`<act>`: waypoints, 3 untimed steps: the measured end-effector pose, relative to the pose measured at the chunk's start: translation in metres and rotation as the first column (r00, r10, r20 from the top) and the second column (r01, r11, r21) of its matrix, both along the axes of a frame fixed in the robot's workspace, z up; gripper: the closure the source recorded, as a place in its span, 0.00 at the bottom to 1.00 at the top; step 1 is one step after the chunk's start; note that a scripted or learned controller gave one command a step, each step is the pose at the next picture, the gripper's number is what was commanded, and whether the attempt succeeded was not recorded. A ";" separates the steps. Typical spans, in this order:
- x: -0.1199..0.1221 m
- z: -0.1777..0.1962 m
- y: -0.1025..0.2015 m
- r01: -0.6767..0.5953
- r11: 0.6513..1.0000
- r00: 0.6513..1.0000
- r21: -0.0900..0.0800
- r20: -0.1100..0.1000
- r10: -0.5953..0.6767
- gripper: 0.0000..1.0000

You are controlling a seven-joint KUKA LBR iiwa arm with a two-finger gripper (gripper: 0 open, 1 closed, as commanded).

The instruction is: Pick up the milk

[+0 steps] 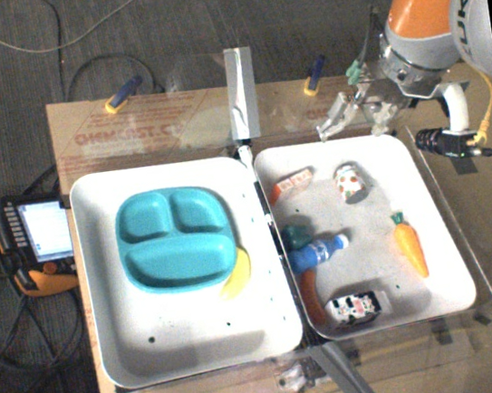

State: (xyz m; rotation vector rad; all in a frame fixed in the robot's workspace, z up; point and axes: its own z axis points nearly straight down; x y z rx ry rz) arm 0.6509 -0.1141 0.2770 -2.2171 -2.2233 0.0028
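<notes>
A grey robot arm with an orange band reaches in from the right, its gripper (355, 119) hanging just beyond the far edge of the right-hand bin (444, 235), fingers spread apart with nothing between them. The milk (355, 307), a small black-and-white carton lying on its side, rests against the near edge of that same bin, toward its near-left corner, so almost the bin's whole depth separates it from the gripper. Between the two lie the bin's other contents: a rounded white object with red spots (350, 182) near the far edge, almost under the gripper; a small flat packet (292, 181) at the far-left corner; a blue bottle (317, 251) on its side by the left wall, beside a dark green item (295, 234); and an orange carrot (409, 244) toward the right wall. In the left-hand bin (113, 348) sits a teal divided tray (176, 238), with a yellow banana (238, 274) touching its near-right corner.
</notes>
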 end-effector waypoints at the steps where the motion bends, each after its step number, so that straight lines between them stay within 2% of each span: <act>1: 0.003 -0.144 -0.009 0.137 0.991 0.990 0.000 0.024 -0.137 0.00; 2: 0.000 -0.156 0.001 0.012 1.000 0.999 -0.011 0.053 -0.012 0.00; 3: 0.017 -0.093 0.071 -0.016 1.000 1.000 -0.001 0.002 0.016 0.00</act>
